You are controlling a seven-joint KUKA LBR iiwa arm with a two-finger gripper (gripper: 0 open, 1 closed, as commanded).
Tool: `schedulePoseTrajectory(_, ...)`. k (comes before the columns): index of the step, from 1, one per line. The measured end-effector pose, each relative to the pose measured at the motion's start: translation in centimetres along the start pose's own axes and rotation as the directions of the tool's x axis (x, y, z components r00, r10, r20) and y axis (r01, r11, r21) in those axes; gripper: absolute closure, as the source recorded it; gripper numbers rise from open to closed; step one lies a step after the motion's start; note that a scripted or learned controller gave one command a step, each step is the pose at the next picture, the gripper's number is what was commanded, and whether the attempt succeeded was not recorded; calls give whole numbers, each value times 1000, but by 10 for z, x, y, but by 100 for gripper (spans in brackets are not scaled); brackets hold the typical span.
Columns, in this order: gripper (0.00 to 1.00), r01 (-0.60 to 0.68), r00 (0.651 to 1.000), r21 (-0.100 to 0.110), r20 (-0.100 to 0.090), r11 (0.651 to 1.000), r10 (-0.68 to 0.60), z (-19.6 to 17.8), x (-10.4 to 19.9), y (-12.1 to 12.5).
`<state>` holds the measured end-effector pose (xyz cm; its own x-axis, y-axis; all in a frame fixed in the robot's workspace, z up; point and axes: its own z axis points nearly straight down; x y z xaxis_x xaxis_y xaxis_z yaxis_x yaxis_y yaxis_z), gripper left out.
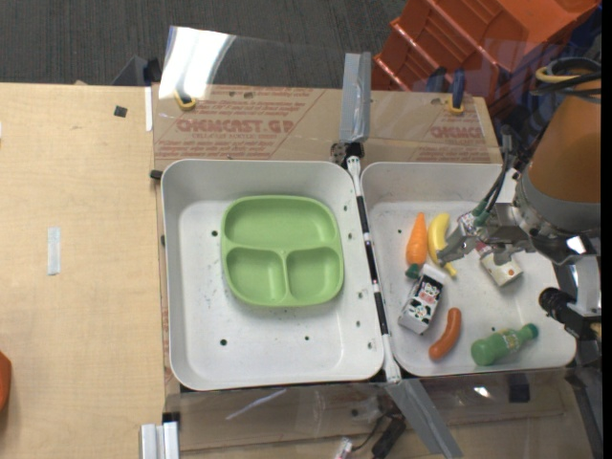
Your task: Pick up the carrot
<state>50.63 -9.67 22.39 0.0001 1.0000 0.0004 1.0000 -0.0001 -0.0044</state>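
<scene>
Carrot in right bin, far-left part, banana touching its right side. Gripper just right of banana, low, holding nothing; how wide it stands, cannot tell. Risk: fingers catch banana instead, or shove carrot against bin wall.

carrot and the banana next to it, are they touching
Cannot tell. In the camera view the carrot and banana lie side by side in the right bin with no plain gap or contact between them.
</scene>
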Motion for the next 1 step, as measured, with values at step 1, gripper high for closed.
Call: schedulePoseTrajectory(1, 0, 61, 998, -2, 0, 998, -61, 126, -51, 50)
